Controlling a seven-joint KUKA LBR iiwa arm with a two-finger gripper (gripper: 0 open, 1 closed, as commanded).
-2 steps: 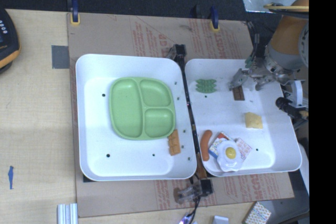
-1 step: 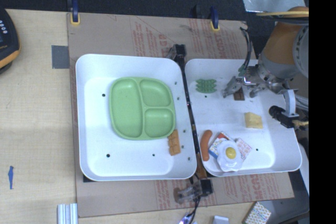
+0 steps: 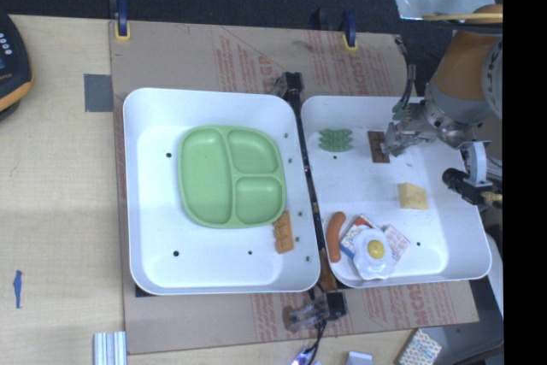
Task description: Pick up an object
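The pincer [image 3: 395,141] is positioned low over the right bin [image 3: 453,265], just beside a small brown block [image 3: 377,147]; whether its fingers are spread cannot be told. A green leafy piece [image 3: 335,139], a yellow cheese-like piece [image 3: 414,196], a sausage [image 3: 334,233] and a fried egg [image 3: 374,251] lie in that bin. A green divided plate [image 3: 231,176] is seated in the left bin [image 3: 145,269].

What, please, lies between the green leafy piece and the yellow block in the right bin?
In the camera view, a small brown block sits between the green leafy piece and the yellow block, by the gripper.

Blue clamps [image 3: 120,15]; grey tape patch [image 3: 98,92]
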